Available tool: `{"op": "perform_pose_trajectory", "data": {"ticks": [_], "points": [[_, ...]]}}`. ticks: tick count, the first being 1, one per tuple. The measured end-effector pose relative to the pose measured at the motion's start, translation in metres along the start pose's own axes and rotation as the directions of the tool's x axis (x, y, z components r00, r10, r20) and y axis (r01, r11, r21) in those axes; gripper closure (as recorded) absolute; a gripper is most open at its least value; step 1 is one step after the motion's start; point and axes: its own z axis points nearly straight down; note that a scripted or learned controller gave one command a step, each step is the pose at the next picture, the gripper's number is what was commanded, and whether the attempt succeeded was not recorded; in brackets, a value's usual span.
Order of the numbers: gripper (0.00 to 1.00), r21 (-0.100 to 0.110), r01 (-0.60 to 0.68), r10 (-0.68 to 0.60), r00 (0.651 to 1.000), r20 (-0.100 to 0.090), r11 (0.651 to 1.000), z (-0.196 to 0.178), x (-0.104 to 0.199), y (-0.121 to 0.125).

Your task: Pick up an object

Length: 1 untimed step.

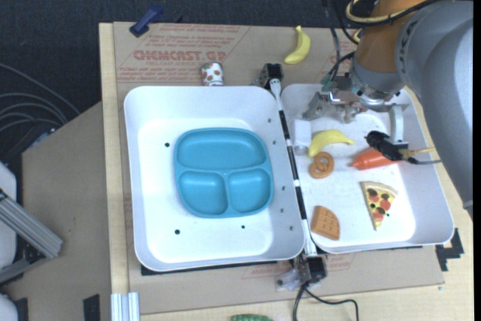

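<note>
In the right-hand shallow white plastic bin point(421, 225), the grey arm's two-finger metal gripper point(336, 106) hangs just above a smooth, curved yellow toy banana point(329, 140); whether it is spread or closed cannot be told, and nothing is seen in its grasp. Below the banana lie a ring-shaped brown pretzel point(321, 165), an orange carrot point(367, 158), a triangular pizza slice point(378, 204) and a ridged tan waffle point(325, 222). Left of the banana, a glossy blue three-compartment plate point(222, 171) sits in the neighbouring bin point(150, 116).

Blue tray point(222, 180), perhaps a figurine point(213, 74)
</note>
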Motion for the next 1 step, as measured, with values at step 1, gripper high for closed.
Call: {"op": "perform_pose_trajectory", "data": {"ticks": [1], "points": [[0.0,0.0,-0.001,0.001,1.0,0.001,1.0,0.0001,-0.0026,-0.0002]]}}
